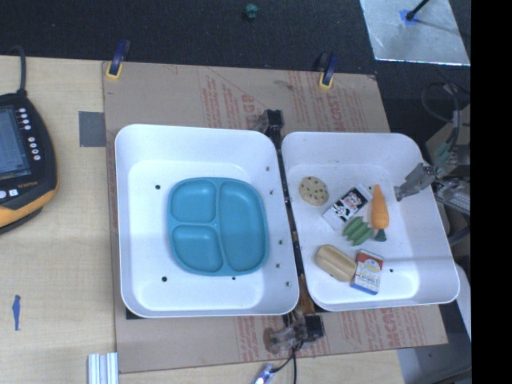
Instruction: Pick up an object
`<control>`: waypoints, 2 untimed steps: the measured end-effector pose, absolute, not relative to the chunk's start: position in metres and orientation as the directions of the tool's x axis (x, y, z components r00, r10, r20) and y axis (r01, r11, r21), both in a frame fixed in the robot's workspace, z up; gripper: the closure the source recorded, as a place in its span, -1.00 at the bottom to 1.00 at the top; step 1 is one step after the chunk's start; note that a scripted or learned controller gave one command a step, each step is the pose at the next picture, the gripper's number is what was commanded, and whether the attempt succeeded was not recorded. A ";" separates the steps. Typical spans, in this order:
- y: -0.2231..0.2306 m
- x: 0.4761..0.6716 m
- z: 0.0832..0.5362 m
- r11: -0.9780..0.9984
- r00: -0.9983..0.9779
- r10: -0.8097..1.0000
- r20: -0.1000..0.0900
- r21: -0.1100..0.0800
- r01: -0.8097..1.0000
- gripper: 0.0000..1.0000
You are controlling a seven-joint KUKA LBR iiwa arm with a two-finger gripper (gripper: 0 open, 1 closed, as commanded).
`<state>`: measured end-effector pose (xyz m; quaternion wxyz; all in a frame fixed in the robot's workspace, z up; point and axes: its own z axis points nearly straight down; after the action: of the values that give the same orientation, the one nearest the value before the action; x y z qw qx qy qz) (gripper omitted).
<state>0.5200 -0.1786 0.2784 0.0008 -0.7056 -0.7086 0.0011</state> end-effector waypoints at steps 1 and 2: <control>-0.205 0.548 0.093 0.004 -0.004 1.000 -0.003 0.002 1.000 -1.00; -0.206 0.547 0.102 0.009 -0.009 1.000 -0.003 -0.004 1.000 1.00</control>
<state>0.5473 -0.2059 0.1019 0.0003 -0.7040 -0.7102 0.0027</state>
